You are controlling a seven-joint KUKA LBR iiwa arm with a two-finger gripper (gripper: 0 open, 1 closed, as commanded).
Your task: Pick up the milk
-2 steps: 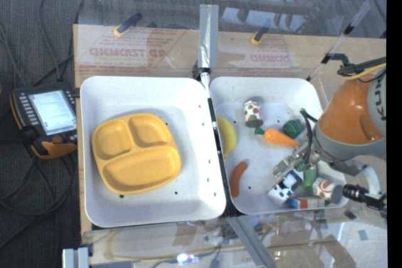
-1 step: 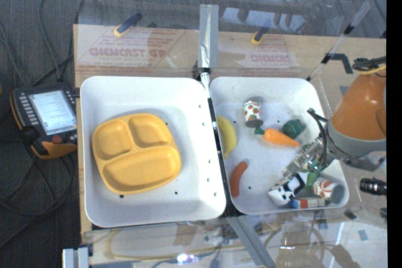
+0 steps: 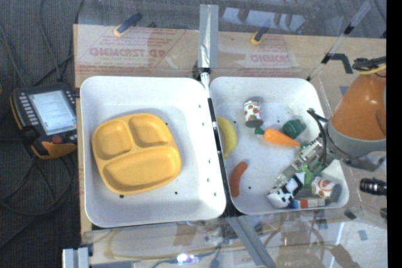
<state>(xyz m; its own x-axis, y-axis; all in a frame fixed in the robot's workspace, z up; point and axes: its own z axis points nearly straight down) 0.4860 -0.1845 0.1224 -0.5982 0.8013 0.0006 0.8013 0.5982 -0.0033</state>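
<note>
The gripper (image 3: 300,167) hangs low in the right bin (image 3: 276,88), right over the milk (image 3: 284,192), which lies in the bin's near right corner beside a small can (image 3: 324,187). Whether the jaws are apart or together, I cannot tell.

The scene is viewed by one fixed camera set above the bench (image 3: 144,50), looking down at a slant. Both white bins, the left bin (image 3: 113,210) and the right bin (image 3: 276,86), are taken in whole from moderate height, with floor seen beyond.
</note>
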